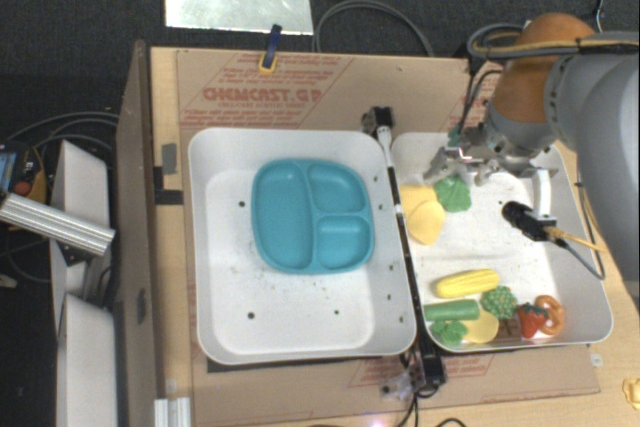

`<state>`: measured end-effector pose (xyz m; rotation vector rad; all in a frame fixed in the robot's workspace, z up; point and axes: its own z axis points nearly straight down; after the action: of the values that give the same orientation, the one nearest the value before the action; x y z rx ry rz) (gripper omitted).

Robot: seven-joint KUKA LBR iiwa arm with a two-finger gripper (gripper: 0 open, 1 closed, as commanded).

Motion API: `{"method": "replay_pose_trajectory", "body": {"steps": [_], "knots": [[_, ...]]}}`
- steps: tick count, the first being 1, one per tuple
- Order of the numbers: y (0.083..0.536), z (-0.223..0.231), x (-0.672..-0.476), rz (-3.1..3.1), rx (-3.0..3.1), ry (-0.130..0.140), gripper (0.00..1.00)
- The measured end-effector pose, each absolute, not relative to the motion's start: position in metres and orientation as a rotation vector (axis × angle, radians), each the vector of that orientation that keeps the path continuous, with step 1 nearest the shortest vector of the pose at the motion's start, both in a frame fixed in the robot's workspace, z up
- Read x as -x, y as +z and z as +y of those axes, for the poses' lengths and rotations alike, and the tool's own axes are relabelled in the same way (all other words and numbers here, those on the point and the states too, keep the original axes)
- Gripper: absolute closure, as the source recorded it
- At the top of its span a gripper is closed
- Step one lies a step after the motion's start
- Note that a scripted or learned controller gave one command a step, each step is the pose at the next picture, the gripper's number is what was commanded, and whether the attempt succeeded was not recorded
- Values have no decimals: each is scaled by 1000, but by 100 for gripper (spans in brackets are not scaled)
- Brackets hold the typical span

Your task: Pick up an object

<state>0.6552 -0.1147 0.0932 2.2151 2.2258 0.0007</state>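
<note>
My gripper (pixel 462 169) hangs low over the back left part of the right bin (pixel 590 310), its jaws spread open. A green toy vegetable (pixel 453 195) lies on the bin floor just in front of the fingertips and nothing is held between them. Two yellow toy pieces (pixel 422 215) lie beside the green one, against the bin's left wall. Along the front of the bin lie a yellow corn cob (pixel 466 283), a broccoli floret (pixel 498 300), a green pod (pixel 450 310), a yellow slice (pixel 481 328) and a red-orange pepper (pixel 541 315).
The left bin (pixel 225 315) holds a blue divided plate (pixel 311 215) in its middle. A ridge (pixel 398 235) where the two bins' walls meet runs between them. The arm's grey body and orange band (pixel 545 55) cover the right bin's back right corner.
</note>
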Motion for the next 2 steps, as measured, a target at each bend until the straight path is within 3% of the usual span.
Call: {"method": "replay_pose_trajectory", "body": {"steps": [2], "knots": [[86, -137, -670, 2223, -2215, 5, 0]]}}
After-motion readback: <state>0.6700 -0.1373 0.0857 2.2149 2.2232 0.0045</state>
